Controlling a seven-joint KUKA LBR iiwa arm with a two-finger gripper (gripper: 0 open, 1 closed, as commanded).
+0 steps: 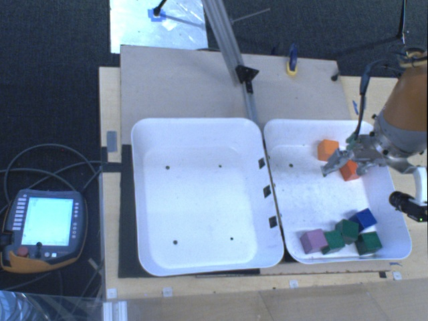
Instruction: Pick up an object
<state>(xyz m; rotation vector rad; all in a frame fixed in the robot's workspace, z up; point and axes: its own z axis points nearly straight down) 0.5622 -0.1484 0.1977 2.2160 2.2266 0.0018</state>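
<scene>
My gripper (pixel 341 162) hangs low over the back of the right bin (pixel 294 199), reaching in from the right. An orange block (pixel 327 148) lies just behind and left of it. A darker orange-red block (pixel 350 172) sits right beneath the gripper, partly covered by it; whether it is touched I cannot tell. Along the bin's front right lie a blue block (pixel 365 217), three green blocks (pixel 347 230) (pixel 368 243) (pixel 333 241) and a pink block (pixel 311 240), all packed close together.
The left bin (pixel 144 179) stands beside the right one, joined by a shared wall with black clips (pixel 267 191). A slanted metal pole (pixel 224 32) rises behind the bins. A teach pendant (pixel 43 229) lies off the bench at left.
</scene>
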